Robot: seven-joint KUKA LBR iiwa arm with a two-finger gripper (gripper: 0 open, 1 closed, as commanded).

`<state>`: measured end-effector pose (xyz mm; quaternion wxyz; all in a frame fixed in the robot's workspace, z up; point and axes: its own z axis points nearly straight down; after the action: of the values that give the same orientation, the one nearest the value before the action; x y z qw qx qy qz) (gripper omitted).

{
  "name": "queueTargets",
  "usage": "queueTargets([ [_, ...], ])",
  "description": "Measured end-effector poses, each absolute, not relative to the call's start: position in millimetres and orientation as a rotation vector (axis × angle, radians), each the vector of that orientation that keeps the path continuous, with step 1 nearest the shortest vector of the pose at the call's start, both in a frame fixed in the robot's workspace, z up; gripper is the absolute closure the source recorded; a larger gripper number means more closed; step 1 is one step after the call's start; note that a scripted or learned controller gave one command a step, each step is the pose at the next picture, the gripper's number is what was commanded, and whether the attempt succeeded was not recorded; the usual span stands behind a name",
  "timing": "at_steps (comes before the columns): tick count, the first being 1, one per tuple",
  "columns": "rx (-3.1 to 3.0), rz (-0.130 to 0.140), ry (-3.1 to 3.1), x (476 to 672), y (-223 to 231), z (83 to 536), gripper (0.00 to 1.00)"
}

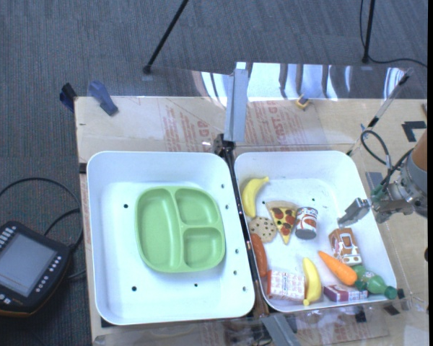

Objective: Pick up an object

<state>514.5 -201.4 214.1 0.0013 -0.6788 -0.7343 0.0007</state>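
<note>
Smooth white bins [101, 193]; glossy curved banana [253, 192].

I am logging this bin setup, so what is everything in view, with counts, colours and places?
bins: 2, white, side by side on the bench
divided plate: 1, green, left bin
bananas: 2, yellow, right bin, one top left, one at the near edge
pizza slice: 1, right bin centre
can: 1, red and white, beside the pizza slice
cookie: 1, brown, right bin's left side
carrot: 1, orange, right bin, near right
cartons: 3, red and white, right bin
bottle: 1, green, near right corner
pendant: 1, floor, left
gripper: 1, grey, over right bin's right side
</note>
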Motion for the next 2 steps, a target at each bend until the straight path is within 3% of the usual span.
queueTargets([
  [1,-2.223,-0.003,-2.207,535.8,-207.3,85.7,0.00],
  [2,-2.217,0.001,-2.211,535.8,-207.0,94.6,1.00],
])
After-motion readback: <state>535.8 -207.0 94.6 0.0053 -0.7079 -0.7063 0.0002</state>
